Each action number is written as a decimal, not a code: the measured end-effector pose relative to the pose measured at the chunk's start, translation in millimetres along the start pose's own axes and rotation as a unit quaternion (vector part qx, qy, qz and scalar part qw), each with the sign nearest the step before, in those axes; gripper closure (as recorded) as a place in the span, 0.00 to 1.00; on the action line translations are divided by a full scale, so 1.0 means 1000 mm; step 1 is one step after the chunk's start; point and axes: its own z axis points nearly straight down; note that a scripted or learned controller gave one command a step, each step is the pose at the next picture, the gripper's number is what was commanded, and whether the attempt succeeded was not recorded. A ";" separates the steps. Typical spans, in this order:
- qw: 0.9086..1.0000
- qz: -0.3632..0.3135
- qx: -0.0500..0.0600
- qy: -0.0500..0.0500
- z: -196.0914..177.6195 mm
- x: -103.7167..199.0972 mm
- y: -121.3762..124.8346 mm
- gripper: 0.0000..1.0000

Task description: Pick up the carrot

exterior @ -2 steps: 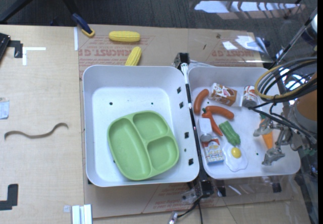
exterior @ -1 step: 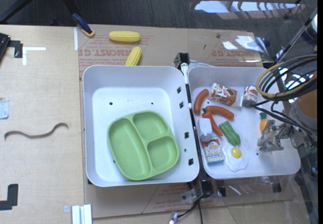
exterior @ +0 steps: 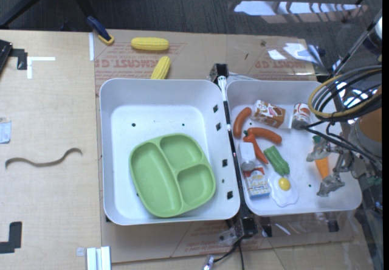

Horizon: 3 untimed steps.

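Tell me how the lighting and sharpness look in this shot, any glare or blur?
Camera view: even, soft light; the green plate and left bin look sharp; bright window glare streaks the floor at top right; the gripper by the carrot looks slightly smeared.

Mirrored red lettering (unreadable) on cardboard sheet

1. Even, bright overhead light; the two shallow white plastic bins read nearly blown out on their floors.
2. Soft, short shadows under the green three-compartment plastic tray.
3. Glare patch on the dark grey carpet floor at top right.
4. Mild softness overall; the arm's metal two-finger gripper and black-and-yellow cables look blurred.
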 end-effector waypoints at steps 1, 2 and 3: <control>1.000 -0.002 0.001 -0.003 -0.010 -0.002 0.000 1.00; 1.000 -0.001 0.001 -0.003 -0.010 -0.003 0.000 0.00; 0.999 -0.042 -0.002 0.005 0.020 0.007 -0.001 0.00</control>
